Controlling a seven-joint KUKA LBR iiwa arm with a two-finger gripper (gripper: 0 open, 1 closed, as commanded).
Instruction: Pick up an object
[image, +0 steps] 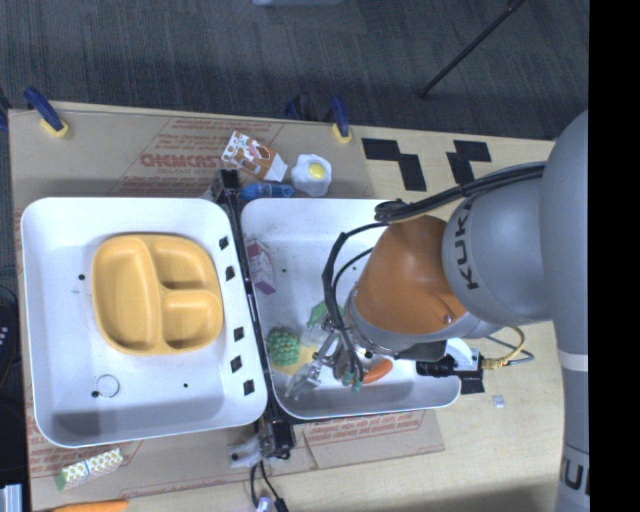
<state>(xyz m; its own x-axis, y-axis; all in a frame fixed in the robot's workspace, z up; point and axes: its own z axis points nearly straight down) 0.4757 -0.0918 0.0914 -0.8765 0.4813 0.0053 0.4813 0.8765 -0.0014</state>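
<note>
The grey arm is extended in from the right and bent steeply downward — its orange band is turned toward the camera. The gripper is carried low beneath the wrist, with black cables looped alongside it.

Two white bins sit on a tan cardboard surface printed with red lettering and black block shapes. The left bin holds a mustard-yellow divided tray. In the right bin lie a bumpy green ball and an orange carrot-like piece. The arm is grey with an orange band. Blue clamps grip the surface's far edge.
</note>
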